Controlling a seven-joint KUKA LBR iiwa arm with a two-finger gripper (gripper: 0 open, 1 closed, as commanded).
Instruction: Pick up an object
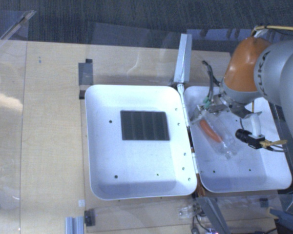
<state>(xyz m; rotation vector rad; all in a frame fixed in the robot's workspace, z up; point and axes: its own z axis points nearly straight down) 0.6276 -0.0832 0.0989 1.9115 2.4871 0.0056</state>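
Gripper (208, 107) sits low in the right bin (263, 179), near its far left corner, just above an orange stick-shaped object (211, 130). Can't tell if it's open or closed. Looks like the approach step to me, so next it'd need to settle around that stick and squeeze.

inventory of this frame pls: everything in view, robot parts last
left shallow white plastic bin: 1, white, middle of the bench
right shallow white plastic bin: 1, white, right beside the left one
dark grey ribbed rectangular panel: 1, dark grey, centre of the left bin's floor
orange-red elongated object: 1, orange-red, upper-left part of the right bin
clear transparent plastic item: 1, colourless, right bin, beside the orange-red object; shape unclear
pale wooden bench: 1, light wood, under both bins
grey arm with orange band: 1, grey and orange, reaching in from the right
pincer: 1, dark, just above the orange-red object
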